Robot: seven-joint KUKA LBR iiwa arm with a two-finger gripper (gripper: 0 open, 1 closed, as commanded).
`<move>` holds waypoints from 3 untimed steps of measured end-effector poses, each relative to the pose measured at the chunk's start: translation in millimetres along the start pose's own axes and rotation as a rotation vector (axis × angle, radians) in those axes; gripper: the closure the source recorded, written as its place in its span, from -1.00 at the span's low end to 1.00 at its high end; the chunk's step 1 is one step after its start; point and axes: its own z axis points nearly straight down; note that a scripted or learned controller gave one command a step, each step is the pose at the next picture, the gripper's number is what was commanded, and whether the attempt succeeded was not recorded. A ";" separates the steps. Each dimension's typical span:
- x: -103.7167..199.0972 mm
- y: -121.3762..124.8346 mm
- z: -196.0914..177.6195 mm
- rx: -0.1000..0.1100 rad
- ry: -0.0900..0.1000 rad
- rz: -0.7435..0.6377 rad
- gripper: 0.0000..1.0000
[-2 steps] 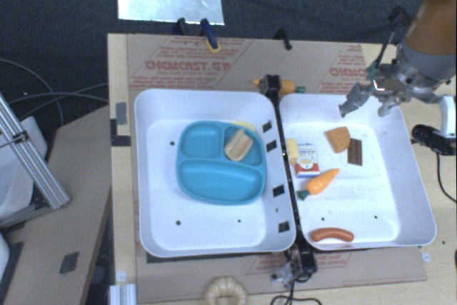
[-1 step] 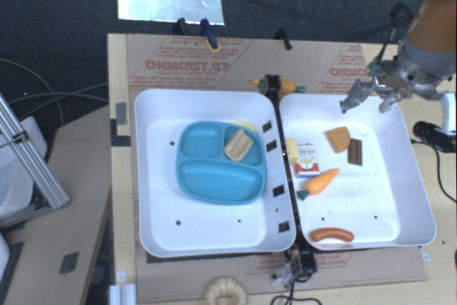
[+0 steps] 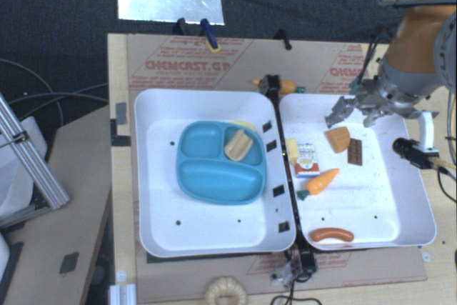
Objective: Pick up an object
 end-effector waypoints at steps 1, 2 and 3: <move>4.5 2.1 42.9 -0.001 -0.001 0.000 -1.00; 4.8 3.9 103.0 -0.006 -0.002 0.002 -1.00; 3.7 9.3 106.4 -0.016 -0.003 0.003 -1.00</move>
